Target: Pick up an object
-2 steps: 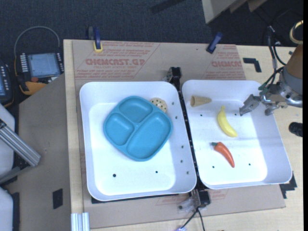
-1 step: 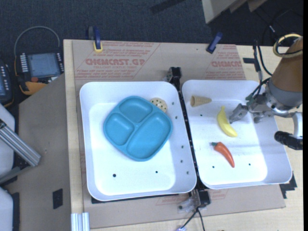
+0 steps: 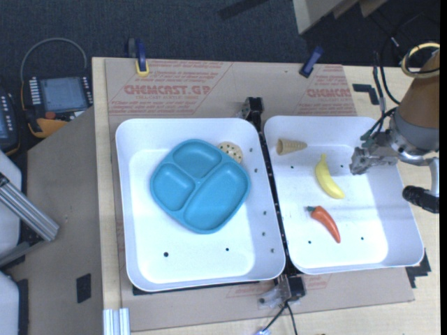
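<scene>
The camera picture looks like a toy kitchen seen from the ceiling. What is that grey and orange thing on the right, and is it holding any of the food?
That is a robot arm, and this camera looks down on it from above the bench. At its tip is a small metal gripper, its hand, hanging over the right white bin. I see nothing between its fingers, and they are too small and blurry to tell whether they are open or shut.

In that bin lie toy foods: a yellow plastic banana closest to the gripper, a red-orange chili pepper and a tan ice cream cone.

The left white bin holds a blue plate with three sections and a round speckled cookie peeking out beside it.
</scene>
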Controlling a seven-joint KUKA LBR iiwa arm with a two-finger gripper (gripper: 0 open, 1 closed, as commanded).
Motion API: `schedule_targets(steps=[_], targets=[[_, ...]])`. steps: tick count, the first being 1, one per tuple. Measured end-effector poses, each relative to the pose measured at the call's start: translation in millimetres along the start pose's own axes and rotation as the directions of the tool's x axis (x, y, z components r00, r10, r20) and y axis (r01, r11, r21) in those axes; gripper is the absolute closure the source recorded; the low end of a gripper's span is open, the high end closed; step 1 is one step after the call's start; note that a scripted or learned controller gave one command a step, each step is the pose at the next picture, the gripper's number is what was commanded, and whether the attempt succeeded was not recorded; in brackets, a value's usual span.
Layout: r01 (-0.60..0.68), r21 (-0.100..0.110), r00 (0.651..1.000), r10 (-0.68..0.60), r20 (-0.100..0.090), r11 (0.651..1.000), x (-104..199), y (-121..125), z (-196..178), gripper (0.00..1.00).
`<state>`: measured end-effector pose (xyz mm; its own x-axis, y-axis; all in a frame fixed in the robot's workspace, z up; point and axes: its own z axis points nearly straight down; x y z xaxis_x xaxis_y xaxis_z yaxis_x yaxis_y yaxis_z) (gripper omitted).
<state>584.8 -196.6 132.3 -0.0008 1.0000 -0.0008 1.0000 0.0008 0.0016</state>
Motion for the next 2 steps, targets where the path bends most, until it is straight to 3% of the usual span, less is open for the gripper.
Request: schedule_targets(steps=[2], targets=[[0.001,-0.004,1.000,-0.001,0.002,1.000,16.0,7.2,-101.8,1.00]])
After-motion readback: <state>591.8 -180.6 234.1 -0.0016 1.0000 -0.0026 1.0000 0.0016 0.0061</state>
